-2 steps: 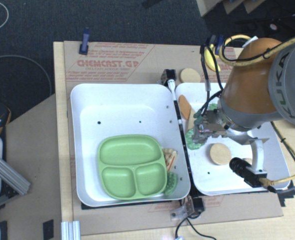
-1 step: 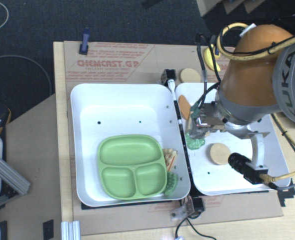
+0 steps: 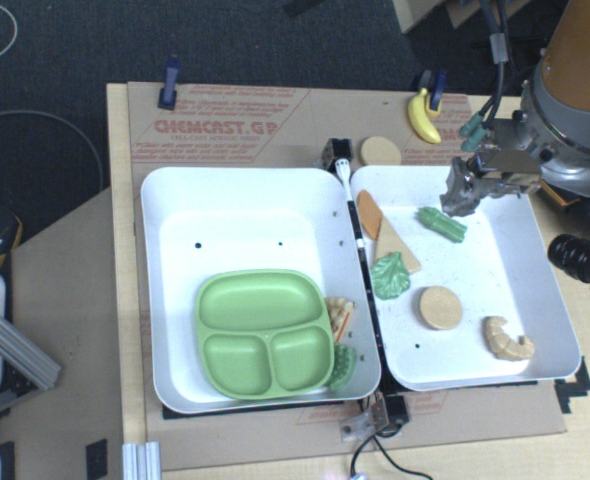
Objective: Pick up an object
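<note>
The gripper hangs low in the upper part of the right bin, right above the end of a green pickle-like piece; I can't tell how it stands. Lower in that bin: a green leafy piece, a round cracker, a curled pastry. The left bin holds a green divided plate.

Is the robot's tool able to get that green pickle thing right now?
Probably yes. The tool hovers right beside the green pickle in the right bin, and nothing lies on top of the pickle.
</note>
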Controlling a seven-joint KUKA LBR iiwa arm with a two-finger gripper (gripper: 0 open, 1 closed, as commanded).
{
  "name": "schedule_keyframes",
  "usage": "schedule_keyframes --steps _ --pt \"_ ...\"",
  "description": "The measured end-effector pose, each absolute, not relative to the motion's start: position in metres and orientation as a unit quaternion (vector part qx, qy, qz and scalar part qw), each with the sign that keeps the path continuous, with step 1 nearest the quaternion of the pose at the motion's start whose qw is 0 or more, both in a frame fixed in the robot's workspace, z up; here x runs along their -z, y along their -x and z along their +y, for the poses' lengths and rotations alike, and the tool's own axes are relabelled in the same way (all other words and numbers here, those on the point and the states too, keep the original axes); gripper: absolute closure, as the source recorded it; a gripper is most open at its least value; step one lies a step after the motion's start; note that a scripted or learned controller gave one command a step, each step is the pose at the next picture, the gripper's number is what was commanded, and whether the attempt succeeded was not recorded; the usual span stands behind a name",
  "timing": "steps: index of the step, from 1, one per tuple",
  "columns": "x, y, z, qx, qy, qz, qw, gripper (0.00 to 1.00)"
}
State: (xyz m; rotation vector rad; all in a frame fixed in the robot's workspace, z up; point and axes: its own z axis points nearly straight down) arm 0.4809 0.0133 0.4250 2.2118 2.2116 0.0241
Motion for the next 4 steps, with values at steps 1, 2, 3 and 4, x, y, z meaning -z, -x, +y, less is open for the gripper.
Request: schedule_keyframes --steps 1,2,3,4 --pt "-0.338 -0.479 0.039 0.0031 -0.707 0.708 -0.003 1.00" --pt "-0.368 -0.480 0.075 -0.0021 -0.705 0.709 0.001 1.00" --pt "-0.377 -0.480 0.073 -0.0015 -0.707 0.708 0.002 1.00" --pt "-0.427 -0.480 0.031 -0.0027 -0.709 0.705 0.003 1.00"
